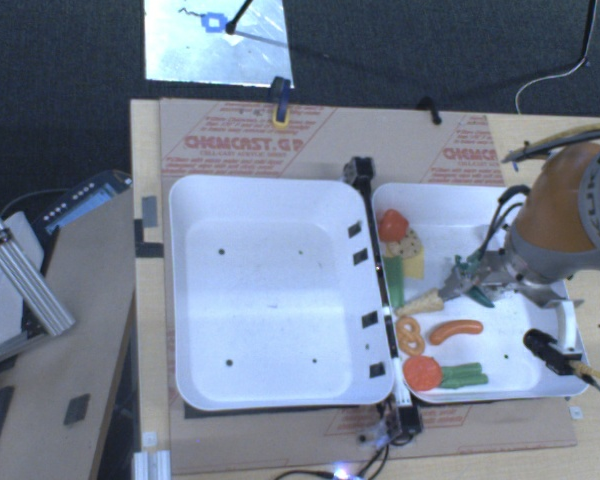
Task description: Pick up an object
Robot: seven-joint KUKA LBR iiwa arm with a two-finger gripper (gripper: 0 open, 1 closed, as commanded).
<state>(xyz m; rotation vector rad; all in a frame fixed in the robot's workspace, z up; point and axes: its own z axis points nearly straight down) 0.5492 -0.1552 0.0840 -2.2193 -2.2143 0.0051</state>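
Observation:
My gripper (464,279) hangs low over the middle of the right bin (450,203), reaching in from the right. Just left of and below its tip lies a pale cone-shaped piece (426,304), touching or nearly touching it; nothing shows in its grasp. An orange sausage (456,330) lies in front of the gripper. Along the bin's left wall lie a red piece (393,226), a yellow block (411,255), a green strip (394,290) and an orange pretzel (410,335). A red tomato (422,372) and green beans (463,375) sit at the front.
The left bin (195,203) stands beside the right one, with a black divider with clips (372,268) between them. The arm's grey and orange body (570,213) covers the right bin's right side. A yellow clamp (280,103) sits at the bench's back edge.

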